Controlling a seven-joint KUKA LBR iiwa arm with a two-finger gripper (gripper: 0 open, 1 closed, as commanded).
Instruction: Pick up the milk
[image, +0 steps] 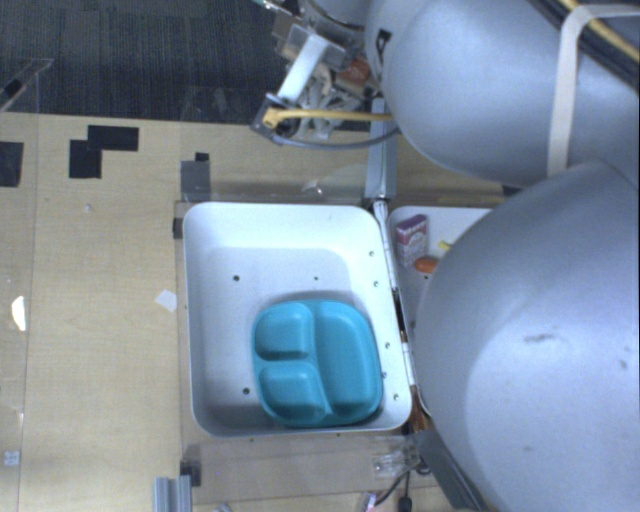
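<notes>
A small purple-and-white carton, which I take for the milk, stands upright in the right bin, close to the wall between the two bins. The grey arm looms over most of that bin and hides the rest of it. The gripper end, with a white part and loose cables, hangs above the bench beyond the far rim of the left bin, up and left of the carton and well apart from it. Nothing shows in its grasp.
A blue divided tray lies in the near half of the left bin. A small orange object sits just in front of the carton. Black marks lie on the bench at the far left.
</notes>
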